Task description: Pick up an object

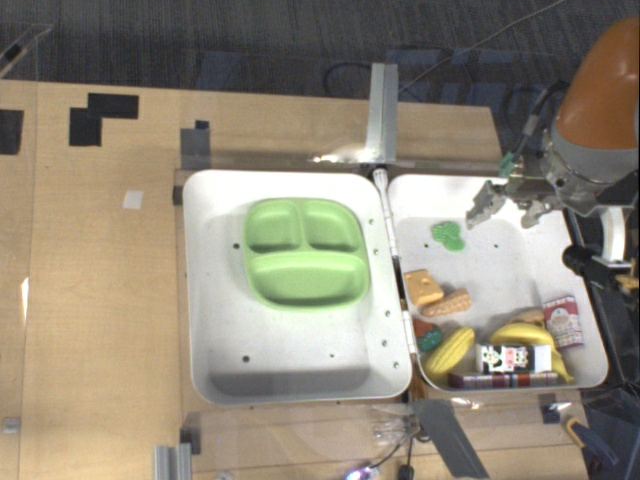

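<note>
Green item: a small green piece [447,235] lies alone on the right bin [520,278] floor, near the back, apart from the clutter, so likely the easiest target.
Jaws: gripper [505,206] hangs above the bin's back edge, fingers spread, nothing between them.
Front pile: corn cob [449,349], banana [527,335] and small cartons crowd the front corner, awkward to reach between.
Left bin: green divided plate [304,251] sits centred, probably the drop spot.

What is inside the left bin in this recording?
The left bin holds one thing: a green divided plate with three compartments, lying flat near the middle, nothing visible in them. Whatever part of the bin floor lies under the plate is covered.
</note>
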{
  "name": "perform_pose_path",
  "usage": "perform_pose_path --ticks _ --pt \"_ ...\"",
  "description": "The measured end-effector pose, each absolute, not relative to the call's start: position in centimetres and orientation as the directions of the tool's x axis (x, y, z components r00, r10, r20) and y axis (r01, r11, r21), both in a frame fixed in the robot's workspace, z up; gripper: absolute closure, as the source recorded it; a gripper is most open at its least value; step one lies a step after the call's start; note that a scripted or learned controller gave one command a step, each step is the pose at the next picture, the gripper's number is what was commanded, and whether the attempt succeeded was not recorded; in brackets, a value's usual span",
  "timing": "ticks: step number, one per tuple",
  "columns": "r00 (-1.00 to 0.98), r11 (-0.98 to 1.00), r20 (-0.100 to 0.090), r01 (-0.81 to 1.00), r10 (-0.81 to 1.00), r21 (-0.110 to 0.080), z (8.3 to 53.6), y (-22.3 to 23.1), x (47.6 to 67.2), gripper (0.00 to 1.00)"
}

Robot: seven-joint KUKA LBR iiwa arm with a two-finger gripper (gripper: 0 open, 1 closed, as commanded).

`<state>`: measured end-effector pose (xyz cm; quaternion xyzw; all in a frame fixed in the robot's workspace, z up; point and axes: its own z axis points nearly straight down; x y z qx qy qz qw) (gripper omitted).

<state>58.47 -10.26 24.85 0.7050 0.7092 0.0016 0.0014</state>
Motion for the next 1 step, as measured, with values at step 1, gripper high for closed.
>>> perform_pose_path --ticks 1 --pt "-0.093 0.093 0.000 0.996 0.996 0.005 25.39 -8.26 58.06 0.00"
